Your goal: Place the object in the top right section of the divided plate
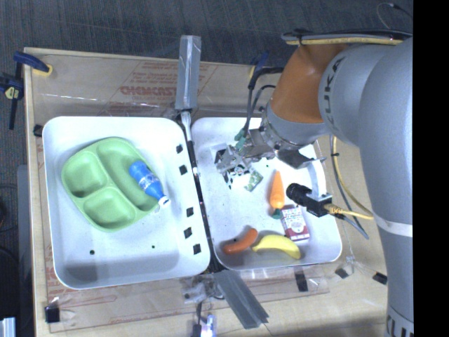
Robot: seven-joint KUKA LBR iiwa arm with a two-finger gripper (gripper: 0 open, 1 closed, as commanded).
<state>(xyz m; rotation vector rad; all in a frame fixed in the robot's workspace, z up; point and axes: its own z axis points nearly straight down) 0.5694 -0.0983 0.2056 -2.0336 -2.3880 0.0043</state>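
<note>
Gripper (230,161) sits low over the upper part of the right bin (330,248), wrist angled down from the arm on the right. Whether it is spread or pinching cannot be told; the tip is dark clutter against the bin floor.

Just beside it, lower right: a small green packet (253,181), apparently lying free rather than held. Further that way, a carrot (276,190) and a red carton (295,223); below, a sausage (240,241) touching a banana (278,245) at the bin's near wall.

Well to its left, in the left bin (119,269), the green divided plate (88,174) carries a blue bottle (146,180) lying across its right section, tilted.

Judgement: the bottle looks already delivered.
</note>
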